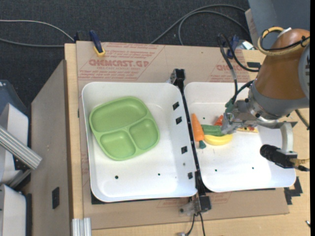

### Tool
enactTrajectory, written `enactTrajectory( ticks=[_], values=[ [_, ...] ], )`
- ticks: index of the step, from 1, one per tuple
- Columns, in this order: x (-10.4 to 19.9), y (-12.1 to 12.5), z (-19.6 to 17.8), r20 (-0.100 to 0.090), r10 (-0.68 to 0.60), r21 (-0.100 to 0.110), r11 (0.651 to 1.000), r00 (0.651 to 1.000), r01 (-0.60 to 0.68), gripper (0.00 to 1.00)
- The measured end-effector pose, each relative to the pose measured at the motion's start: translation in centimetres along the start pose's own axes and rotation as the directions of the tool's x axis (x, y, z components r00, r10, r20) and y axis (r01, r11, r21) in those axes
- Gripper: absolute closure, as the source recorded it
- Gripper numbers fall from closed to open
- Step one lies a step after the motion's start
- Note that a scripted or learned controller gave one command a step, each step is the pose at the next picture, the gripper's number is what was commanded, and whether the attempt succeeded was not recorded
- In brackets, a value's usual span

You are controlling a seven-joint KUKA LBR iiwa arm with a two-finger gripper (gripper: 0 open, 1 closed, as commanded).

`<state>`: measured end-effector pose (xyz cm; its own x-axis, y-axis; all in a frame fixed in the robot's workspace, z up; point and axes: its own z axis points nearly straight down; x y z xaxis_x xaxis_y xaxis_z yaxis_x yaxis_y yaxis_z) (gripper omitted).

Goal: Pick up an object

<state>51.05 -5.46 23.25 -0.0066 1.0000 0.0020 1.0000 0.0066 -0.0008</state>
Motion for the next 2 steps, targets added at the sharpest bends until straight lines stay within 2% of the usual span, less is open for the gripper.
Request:
enactTrajectory(
  ticks=[2],
  values=[
    [11.6,1.1,-0.4,0.000,-0.001,-0.002,1.000,1.000,0.001,1.00]
  ],
)
